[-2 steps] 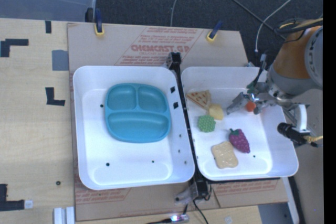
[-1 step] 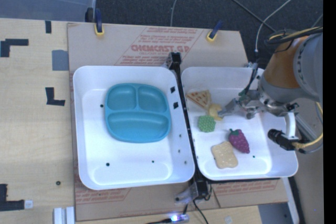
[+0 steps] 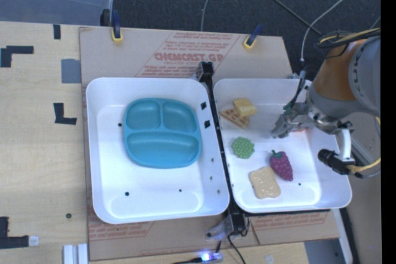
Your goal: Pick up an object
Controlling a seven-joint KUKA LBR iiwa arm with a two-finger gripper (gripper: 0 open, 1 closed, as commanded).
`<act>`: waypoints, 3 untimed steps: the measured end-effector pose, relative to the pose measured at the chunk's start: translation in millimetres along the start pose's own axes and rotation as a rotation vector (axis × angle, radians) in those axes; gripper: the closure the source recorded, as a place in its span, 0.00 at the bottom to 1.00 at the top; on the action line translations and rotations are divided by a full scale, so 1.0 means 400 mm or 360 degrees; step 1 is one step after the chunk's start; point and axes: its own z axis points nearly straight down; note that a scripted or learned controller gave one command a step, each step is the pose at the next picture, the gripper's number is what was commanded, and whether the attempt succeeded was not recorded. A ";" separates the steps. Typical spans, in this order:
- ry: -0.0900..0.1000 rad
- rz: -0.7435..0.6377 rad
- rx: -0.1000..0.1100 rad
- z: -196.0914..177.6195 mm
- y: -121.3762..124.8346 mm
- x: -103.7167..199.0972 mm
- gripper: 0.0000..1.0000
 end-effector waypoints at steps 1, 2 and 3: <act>0.0002 0.0001 0.0011 -0.154 -0.011 -0.002 1.00; 0.0001 0.0000 0.0010 -0.287 -0.006 -0.003 1.00; 0.0002 0.0002 0.0022 -0.241 -0.007 -0.002 1.00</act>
